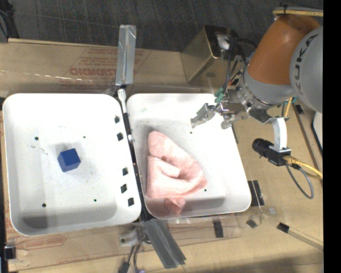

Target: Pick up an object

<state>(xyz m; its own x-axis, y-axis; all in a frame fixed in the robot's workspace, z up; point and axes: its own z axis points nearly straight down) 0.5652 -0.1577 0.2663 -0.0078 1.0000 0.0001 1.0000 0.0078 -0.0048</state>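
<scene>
A pink cloth is seen crumpled in the lower middle of the right bin, near the centre of the frame. A blue cube lies in the left bin, at the left of the frame. The pincer is held above the upper part of the right bin, up and to the right of the cloth and well apart from it; nothing is gripped, and whether it is spread or closed cannot be told. The approach step is judged to be in hand. A shift toward the lower left and a descent onto the cloth would be called for next.
</scene>
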